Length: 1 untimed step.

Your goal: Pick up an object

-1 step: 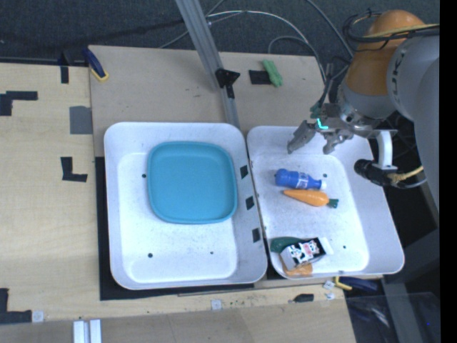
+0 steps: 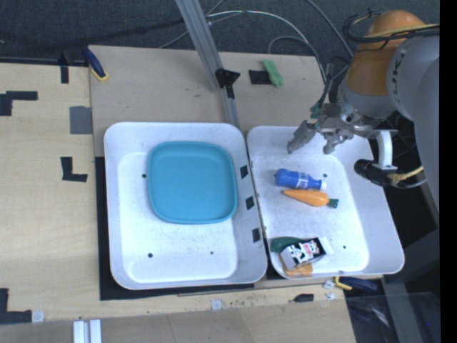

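Your claw (image 2: 313, 143): fingers spread, nothing between them, poised over far end of right bin (image 2: 371, 252). No pick made yet, by look of it.

Just below claw: blue bottle (image 2: 299, 180), on its side. Touching it, nearer side: orange carrot (image 2: 307, 198). Farther off, near corner of same bin: small carton (image 2: 303, 251) on green-and-orange scrap.

Well left of claw: teal plate (image 2: 191, 182) in left bin (image 2: 128, 263).

Left for you: descend, close on bottle or carrot, lift. Desk (image 2: 43, 191) bare wood beyond.
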Tool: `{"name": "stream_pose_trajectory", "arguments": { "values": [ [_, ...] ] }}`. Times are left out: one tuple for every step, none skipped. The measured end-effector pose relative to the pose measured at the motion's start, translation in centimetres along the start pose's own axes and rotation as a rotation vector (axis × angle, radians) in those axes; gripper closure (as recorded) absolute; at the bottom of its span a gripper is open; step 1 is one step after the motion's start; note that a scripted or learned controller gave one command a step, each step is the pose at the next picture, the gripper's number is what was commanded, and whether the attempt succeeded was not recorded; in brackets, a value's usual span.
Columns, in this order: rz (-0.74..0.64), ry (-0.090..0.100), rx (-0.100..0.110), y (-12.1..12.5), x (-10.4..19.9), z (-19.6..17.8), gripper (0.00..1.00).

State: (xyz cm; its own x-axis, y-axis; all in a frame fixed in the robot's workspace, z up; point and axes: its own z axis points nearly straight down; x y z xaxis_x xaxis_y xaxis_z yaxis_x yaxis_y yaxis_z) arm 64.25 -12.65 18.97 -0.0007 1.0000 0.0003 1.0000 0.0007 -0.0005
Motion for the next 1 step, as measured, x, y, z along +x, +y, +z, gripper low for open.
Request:
{"name": "stream_pose_trajectory", "arguments": {
  "values": [
    [0.000, 0.000, 0.005, -0.02, 0.94, 5.86, 0.00]
  ]
}}
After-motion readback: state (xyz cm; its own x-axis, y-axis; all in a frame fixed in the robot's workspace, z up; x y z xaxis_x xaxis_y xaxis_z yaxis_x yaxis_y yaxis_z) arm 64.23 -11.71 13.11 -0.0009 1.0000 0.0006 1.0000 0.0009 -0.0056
